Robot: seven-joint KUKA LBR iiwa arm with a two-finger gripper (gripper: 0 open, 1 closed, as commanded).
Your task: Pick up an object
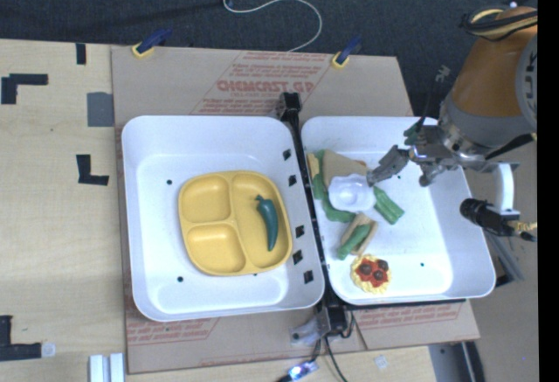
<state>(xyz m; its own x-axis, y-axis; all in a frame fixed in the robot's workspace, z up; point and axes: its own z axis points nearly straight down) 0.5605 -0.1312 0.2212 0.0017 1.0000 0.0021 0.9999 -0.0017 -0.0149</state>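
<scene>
My gripper (402, 177) hangs over the right bin (437, 280), its fingers spread apart with nothing between them. One dark finger (385, 168) points down-left toward a pile of toy food. The pile holds a white crumpled piece (348, 192), a short green stick (389, 207), a long green pod (324, 194), a green and tan piece (355, 237) and a tan slab (343, 165). A small pizza piece (371, 274) with red topping lies near the bin's front.
The left bin (148, 197) bears a yellow divided plate (214, 227) with a dark green pepper (267, 221) in its right compartment. A black divider (301, 197) separates the bins. The right bin's right half is bare white floor.
</scene>
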